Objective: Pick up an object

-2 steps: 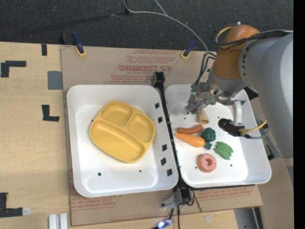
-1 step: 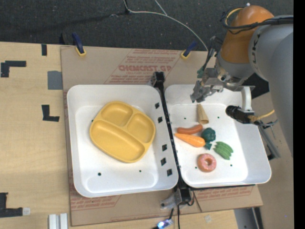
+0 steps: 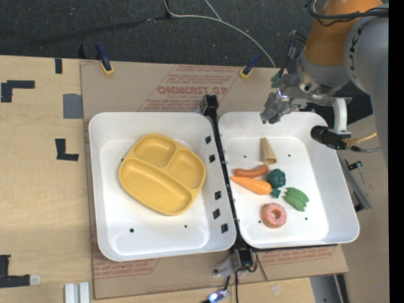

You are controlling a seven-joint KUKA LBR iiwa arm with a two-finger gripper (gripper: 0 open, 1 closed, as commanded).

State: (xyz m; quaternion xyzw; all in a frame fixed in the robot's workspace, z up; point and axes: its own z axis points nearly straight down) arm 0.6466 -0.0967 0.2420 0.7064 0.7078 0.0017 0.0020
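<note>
Two white bins are seen side by side on the desk (image 3: 38,169): the left bin (image 3: 104,232) is occupied by a yellow divided tray (image 3: 163,173), while in the right bin (image 3: 328,219) a cone (image 3: 269,150), a sausage (image 3: 251,172), a carrot (image 3: 252,185), a dark green broccoli (image 3: 276,179), a green pepper (image 3: 296,198) and a pink doughnut (image 3: 274,215) are clustered near the centre. The carrot is laid with its long axis running left to lower right, just beside the sausage and broccoli. The gripper (image 3: 273,113) is held above the right bin's upper rim, apart from all items; whether its fingers are apart or together cannot be told.
</note>
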